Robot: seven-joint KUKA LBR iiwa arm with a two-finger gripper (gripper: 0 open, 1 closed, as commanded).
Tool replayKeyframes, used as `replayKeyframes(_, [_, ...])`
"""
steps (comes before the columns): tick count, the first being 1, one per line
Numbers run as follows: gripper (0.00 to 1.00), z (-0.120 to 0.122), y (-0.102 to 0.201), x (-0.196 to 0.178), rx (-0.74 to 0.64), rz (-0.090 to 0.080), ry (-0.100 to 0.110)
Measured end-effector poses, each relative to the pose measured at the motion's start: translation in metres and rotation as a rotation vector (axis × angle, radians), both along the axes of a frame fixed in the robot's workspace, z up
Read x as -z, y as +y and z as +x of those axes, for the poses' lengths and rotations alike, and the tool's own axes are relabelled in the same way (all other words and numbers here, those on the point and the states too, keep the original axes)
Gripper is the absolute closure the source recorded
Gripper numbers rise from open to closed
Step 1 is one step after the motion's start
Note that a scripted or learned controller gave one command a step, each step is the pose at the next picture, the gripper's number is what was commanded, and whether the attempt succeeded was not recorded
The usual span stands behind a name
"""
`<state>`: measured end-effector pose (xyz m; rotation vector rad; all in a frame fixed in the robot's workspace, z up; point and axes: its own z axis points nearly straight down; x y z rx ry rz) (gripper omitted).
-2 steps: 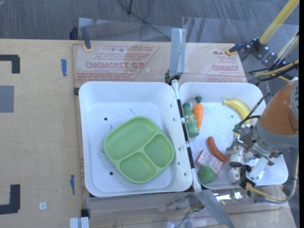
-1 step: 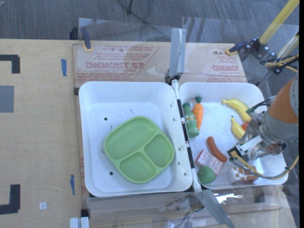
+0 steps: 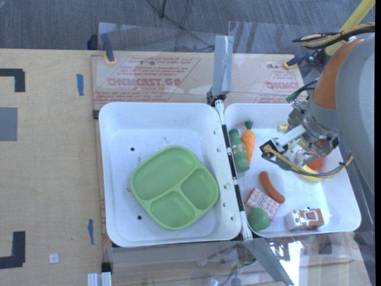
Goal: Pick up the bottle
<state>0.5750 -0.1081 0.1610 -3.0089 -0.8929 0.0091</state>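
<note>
The bottle point(image 3: 239, 152), green, lies lengthwise against the left wall of the right bin point(image 3: 340, 198), in its far half. A carrot point(image 3: 248, 143) lies parallel just beside it on the inner side, so close that I cannot tell whether they touch. The bottle has the wall on 1 flank and the carrot on the other, with little room at either.

The tool point(image 3: 299, 154) hangs over the right half of the same bin, well apart from the bottle, with a bare strip of floor between it and the carrot. The strip along the far edge is bare too.

The near half is crowded. A sausage point(image 3: 271, 186) lies in the middle. A red packet point(image 3: 262, 199) and a round green thing point(image 3: 259, 218) touch each other near the near left corner. A white-and-orange toy point(image 3: 305, 218) sits by the near edge.

Whether the tool is spread or pressed together cannot be told, since the wrist and cables cover it. A red thing point(image 3: 319, 162) shows under the tool, mostly hidden and too little to name. The arm point(image 3: 351, 88) cuts off the bin's far right corner.

In the left bin point(image 3: 119, 136) a green plate point(image 3: 174, 187) with 3 compartments sits toward the near right corner, leaving bare floor along the far and left edges.
</note>
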Motion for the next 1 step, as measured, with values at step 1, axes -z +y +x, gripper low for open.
replayKeyframes(1, [1.0, 0.0637, -0.0084, -0.1562, -0.029, -0.002, -0.002])
